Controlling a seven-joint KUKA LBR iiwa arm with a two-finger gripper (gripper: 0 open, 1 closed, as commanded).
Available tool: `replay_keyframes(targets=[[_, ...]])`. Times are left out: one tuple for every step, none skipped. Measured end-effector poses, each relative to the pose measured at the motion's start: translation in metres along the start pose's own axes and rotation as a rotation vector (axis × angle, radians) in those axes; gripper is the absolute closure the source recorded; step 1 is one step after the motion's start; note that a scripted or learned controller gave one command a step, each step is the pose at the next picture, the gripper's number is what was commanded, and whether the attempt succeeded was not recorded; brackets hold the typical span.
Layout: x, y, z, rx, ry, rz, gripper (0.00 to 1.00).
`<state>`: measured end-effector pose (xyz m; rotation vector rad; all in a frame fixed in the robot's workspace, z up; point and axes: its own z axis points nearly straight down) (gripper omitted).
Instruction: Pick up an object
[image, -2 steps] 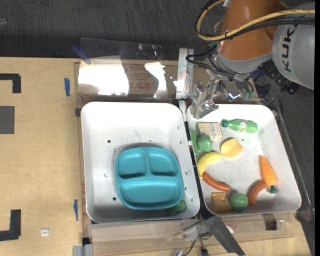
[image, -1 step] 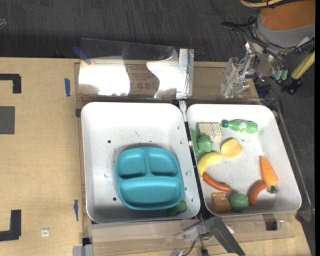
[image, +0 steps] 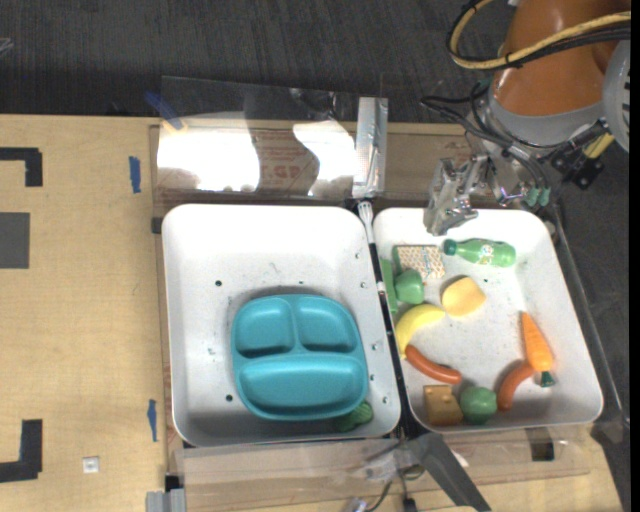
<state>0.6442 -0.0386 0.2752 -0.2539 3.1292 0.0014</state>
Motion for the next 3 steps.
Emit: replay_keyframes(targets=[[-0.025, 0.002, -0.023, 0.001, -0.009, 0.047, 1.0], [0.024, -0.006, 0.047, 0.0, 0.003, -0.037, 1.0], [-0.019, -0.022, -0.004, 0.003, -0.01, -0.092, 1.0]])
